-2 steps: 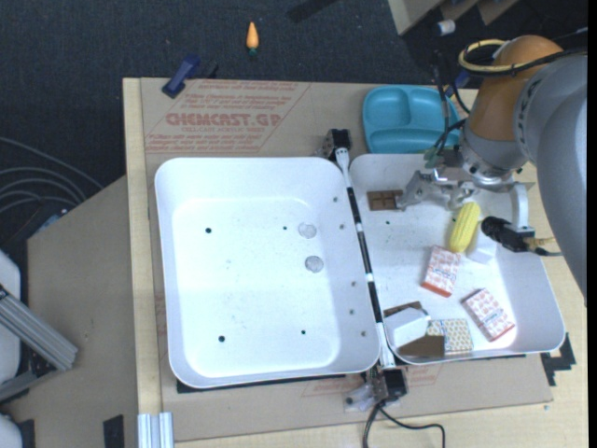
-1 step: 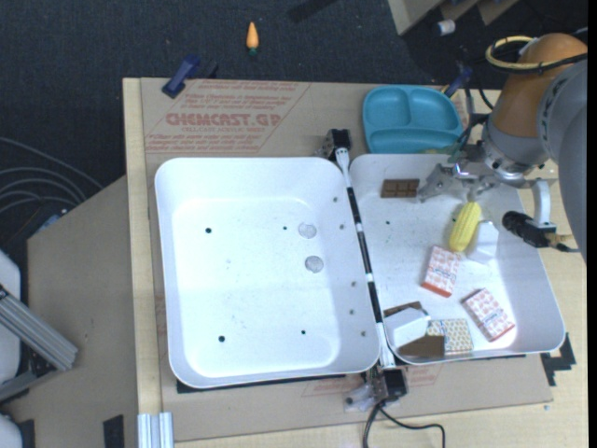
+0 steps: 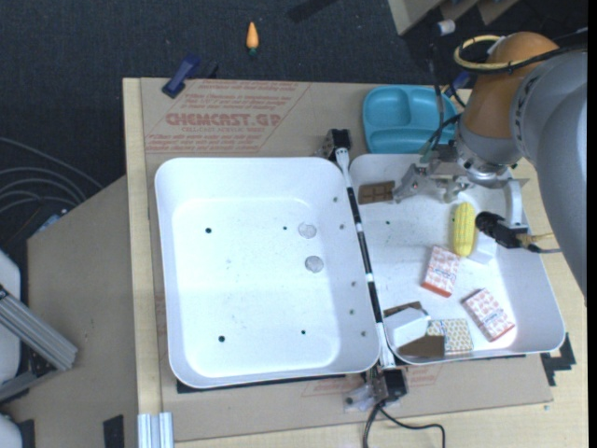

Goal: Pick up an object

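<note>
Gripper (image 3: 438, 177) poised low at the right bin's (image 3: 532, 329) twelve o'clock edge; jaw state cannot be told. Candidate objects lie loose: corn cob (image 3: 463, 229) at four o'clock of it, small packets (image 3: 442, 272) beyond, presumably awaiting a grasp.

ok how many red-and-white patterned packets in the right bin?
2. One red-and-white packet lies mid-bin, just below the yellow corn cob; the other sits nearer the bin's lower right rim. The arm covers the upper right corner, so more may be hidden there.
</note>
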`<action>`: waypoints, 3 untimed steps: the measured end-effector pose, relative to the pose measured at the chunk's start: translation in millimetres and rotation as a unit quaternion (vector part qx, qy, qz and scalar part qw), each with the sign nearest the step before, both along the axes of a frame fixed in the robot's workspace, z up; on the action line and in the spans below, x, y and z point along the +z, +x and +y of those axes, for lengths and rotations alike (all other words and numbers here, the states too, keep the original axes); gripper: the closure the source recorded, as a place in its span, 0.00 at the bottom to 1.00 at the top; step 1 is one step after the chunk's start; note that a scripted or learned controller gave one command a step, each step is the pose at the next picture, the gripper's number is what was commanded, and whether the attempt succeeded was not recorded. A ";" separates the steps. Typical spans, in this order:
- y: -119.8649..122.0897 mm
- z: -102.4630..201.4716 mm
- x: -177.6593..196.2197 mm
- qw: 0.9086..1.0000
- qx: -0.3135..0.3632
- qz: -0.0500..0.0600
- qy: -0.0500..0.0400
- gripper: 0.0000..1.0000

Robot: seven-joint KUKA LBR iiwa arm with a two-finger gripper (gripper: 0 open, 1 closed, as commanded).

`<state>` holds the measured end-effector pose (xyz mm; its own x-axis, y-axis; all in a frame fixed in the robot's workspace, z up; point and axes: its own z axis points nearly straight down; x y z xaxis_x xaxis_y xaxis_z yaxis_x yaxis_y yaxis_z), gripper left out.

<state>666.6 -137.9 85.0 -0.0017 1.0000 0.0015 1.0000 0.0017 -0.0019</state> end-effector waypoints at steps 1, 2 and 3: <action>0.0 -49.4 0.1 1.000 -0.001 -0.002 -0.002 0.00; 0.1 -61.2 0.1 1.000 -0.001 -0.002 -0.002 0.00; -9.0 -55.6 0.2 1.000 -0.001 0.000 -0.001 0.00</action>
